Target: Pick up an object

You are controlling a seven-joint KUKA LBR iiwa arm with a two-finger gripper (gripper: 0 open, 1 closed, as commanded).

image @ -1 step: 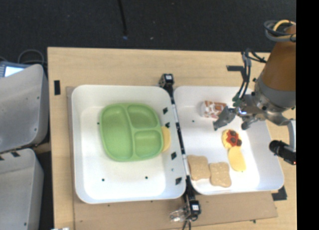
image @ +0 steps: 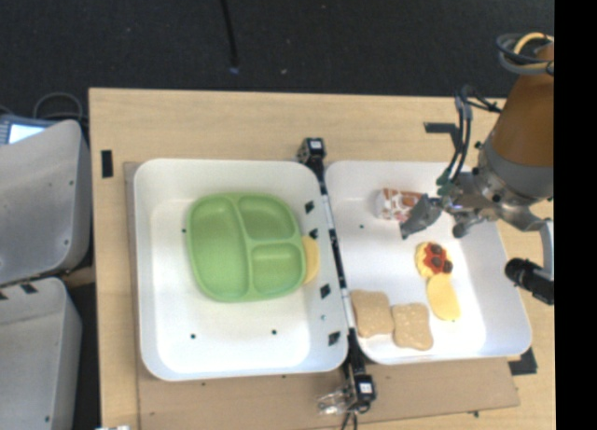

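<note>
Hovering at the right of the frame over the right bin, the gripper holds its jaws apart and empty, so it should centre over the pizza-like toy just below before descending squarely and closing.

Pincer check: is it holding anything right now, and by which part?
Nothing is held. The pincer hangs open over the right bin, between the small packet and the red-topped food piece, gripping neither.

Open fingers hover over the right bin, empty.
</note>
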